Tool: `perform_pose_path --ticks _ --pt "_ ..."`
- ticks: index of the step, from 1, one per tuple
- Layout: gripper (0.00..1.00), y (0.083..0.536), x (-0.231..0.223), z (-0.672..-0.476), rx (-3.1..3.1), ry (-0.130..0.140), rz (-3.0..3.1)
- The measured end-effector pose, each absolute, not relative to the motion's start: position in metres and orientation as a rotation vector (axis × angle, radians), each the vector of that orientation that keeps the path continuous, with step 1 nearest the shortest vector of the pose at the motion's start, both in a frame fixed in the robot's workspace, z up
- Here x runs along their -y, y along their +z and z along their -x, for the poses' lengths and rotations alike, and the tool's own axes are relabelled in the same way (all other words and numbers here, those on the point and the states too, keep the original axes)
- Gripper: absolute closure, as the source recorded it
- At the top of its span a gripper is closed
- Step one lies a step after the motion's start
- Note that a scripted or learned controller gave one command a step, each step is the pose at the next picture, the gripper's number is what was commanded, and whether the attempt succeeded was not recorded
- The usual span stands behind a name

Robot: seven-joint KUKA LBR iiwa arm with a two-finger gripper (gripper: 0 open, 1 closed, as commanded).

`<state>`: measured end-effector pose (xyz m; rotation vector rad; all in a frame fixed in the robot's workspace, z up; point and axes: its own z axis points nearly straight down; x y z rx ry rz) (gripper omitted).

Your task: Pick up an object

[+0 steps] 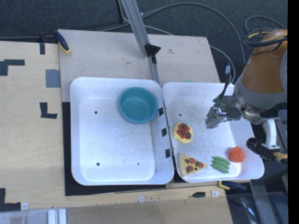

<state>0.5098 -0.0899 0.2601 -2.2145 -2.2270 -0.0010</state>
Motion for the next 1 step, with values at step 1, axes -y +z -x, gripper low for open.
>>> perform_pose_path --ticks 1 --pt "1.00 0.2474 0.0297 -0.5178 2.226 0.001 2.214"
